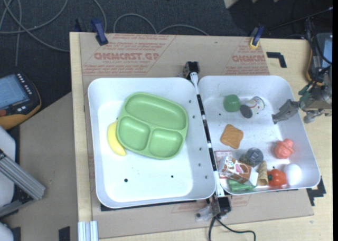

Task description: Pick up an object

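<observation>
The gripper (288, 111) hung over the far right edge of the right bin (296, 89), and whether its jaws were released or clenched could not be told from this slanting view; nothing showed between them. The bin's loose things were the likely candidates for lifting: a green ball (231, 103) and a small cup (255, 105) lay far in the bin, left of the gripper, an orange cracker (231, 136) sat mid-bin, and a pink toy (284, 148) lay nearer on the right. Crowded into the near corner were a snack packet (232, 166), a tomato (276, 177) and a white ball (293, 173), probably harder to single out. In the left bin (103, 97), a green divided plate (153, 125) lay partly over a banana (114, 140)
</observation>
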You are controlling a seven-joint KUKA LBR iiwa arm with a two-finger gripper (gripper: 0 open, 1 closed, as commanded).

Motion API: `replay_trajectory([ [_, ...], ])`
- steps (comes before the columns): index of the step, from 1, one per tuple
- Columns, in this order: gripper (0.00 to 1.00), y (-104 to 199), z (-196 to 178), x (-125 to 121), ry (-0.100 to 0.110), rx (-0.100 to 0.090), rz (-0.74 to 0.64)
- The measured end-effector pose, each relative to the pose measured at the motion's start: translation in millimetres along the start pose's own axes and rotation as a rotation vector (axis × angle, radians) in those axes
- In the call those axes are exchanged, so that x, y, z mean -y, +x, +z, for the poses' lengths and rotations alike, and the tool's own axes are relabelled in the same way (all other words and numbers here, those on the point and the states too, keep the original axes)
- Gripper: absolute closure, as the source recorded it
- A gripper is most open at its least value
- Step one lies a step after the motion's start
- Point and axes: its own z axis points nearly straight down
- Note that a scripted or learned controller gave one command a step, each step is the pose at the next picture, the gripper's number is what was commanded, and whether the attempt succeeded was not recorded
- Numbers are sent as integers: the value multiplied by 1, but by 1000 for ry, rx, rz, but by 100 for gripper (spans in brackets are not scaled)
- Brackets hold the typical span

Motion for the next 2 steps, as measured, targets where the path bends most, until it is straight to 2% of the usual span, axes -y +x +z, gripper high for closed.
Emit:
replay_trajectory([
  [1,0,-36,153,3,-1,-3,-3],
  [2,0,-37,164,39,4,-9,-3],
])
